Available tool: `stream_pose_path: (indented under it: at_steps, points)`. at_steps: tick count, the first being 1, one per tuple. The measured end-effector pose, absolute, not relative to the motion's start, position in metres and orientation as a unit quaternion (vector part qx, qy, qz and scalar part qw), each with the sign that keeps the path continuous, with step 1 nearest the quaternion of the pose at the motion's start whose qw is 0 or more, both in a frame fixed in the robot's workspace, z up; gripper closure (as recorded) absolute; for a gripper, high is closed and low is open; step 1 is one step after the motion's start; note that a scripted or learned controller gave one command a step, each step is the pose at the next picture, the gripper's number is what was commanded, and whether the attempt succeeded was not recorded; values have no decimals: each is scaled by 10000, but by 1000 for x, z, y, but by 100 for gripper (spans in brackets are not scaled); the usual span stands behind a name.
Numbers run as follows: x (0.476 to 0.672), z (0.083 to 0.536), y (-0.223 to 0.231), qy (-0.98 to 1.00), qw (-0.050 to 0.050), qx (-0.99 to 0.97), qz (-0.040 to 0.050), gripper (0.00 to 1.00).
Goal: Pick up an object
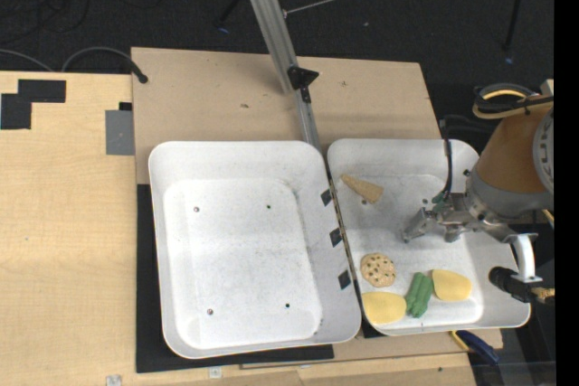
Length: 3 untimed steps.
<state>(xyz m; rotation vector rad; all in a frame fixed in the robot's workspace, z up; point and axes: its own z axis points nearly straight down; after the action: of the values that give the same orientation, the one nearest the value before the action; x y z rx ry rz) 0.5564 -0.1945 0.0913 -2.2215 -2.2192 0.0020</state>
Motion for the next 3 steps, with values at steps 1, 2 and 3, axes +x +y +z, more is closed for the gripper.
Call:
stream_pose_path:
  at_steps: [1, 2, 3]
  points:
    - [556, 102, -196, -7047, 16, -7095, 7, 100]
    - [555, 145, -195, -7058, -6, -7084, -5, 100]
    - [554, 204, -188, -7076, -14, -7066, -10, 100]
